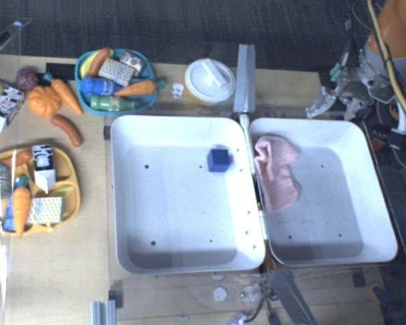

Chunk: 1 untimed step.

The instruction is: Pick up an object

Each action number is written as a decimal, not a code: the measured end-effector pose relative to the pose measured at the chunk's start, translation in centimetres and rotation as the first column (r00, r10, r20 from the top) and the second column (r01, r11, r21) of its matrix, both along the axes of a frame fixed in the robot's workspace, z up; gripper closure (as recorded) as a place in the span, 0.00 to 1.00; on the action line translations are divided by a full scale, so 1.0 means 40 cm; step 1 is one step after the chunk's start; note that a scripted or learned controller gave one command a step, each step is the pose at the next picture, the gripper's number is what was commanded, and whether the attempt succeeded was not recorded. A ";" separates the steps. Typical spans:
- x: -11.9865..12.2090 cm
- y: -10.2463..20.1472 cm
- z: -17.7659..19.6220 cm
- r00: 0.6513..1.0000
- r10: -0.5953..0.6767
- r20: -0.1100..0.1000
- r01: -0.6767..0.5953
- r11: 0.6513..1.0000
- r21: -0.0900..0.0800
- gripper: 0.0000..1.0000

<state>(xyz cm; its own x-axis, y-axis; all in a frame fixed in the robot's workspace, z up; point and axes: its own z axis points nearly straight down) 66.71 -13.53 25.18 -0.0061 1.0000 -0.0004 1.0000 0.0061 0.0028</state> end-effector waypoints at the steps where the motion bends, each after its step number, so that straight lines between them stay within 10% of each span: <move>1: -0.122 0.073 -0.275 1.000 -0.005 -0.003 0.005 1.000 0.001 0.00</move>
<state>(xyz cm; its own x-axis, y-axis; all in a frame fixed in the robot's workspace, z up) 61.81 -10.60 14.19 -0.0012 1.0000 0.0003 1.0000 0.0012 0.0001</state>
